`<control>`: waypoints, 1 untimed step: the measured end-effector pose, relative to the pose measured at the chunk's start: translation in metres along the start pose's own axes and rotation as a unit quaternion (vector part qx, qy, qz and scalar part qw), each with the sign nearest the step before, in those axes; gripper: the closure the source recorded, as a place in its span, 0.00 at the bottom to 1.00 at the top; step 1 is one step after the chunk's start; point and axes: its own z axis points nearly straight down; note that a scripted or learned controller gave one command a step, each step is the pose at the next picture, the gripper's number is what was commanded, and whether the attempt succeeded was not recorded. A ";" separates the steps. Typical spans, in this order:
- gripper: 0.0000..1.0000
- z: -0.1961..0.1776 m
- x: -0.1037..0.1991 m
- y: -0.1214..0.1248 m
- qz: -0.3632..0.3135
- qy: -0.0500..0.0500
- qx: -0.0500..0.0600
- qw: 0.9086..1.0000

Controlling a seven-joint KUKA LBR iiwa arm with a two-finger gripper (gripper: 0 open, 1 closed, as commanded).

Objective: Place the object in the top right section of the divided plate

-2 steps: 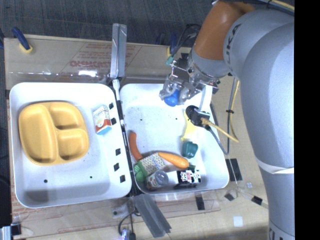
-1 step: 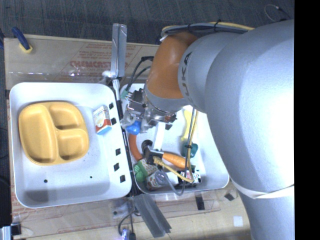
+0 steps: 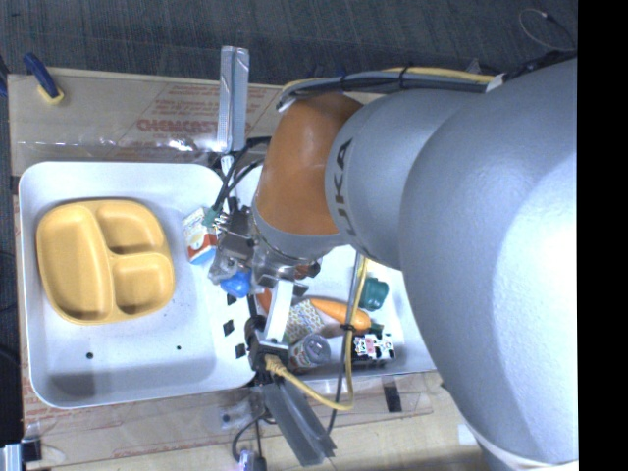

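Observation:
The yellow divided plate (image 3: 103, 258) lies in the left white bin (image 3: 118, 371), with one long section on its left and two smaller ones on its right. My gripper (image 3: 228, 248) hangs over the ridge between the two bins, under the orange wrist band (image 3: 299, 170). A small white, red and blue carton (image 3: 201, 235) sits right at its left side, at the left bin's right edge. A blue object (image 3: 235, 285) shows just below the gripper. Whether either one is held is hidden by the wrist.
In the right bin (image 3: 412, 356) lie an orange carrot (image 3: 339, 312), a teal cup (image 3: 374, 290), a metal can (image 3: 309, 351) and a black-and-white item (image 3: 373, 346). The grey arm covers most of that bin. A metal bar (image 3: 234, 96) stands behind the bins.

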 end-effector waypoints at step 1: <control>0.00 0.000 0.000 0.000 0.000 0.000 0.000 1.000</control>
